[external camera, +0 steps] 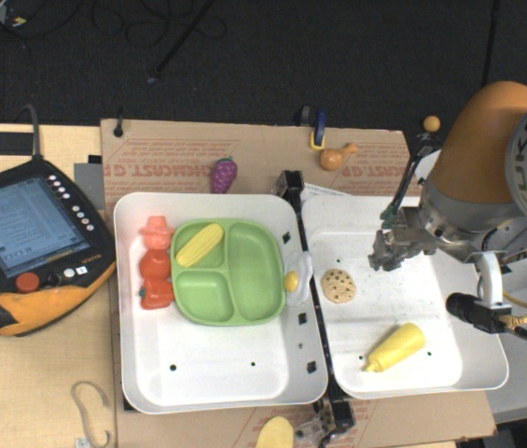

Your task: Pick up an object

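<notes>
In the right bin (450, 367) lie a round chocolate-chip cookie (339, 286) near its left wall and a yellow mustard bottle (395, 346) toward the front. My gripper (386, 253) hangs over the right bin's middle, right of and slightly above the cookie, apart from it. I see nothing between its fingers. The left bin (207, 371) holds a green divided plate (228, 272) with a corn cob (197, 243) on it, and a red toy figure (155, 262) left of the plate.
A small yellow item (292, 282) sits at the divider between the bins. A purple grape bunch (224, 173) and an orange pear-like toy (336, 155) lie on the cardboard behind. A teach pendant (30, 241) rests at left. A yellow lemon-like toy (275, 432) lies at the front.
</notes>
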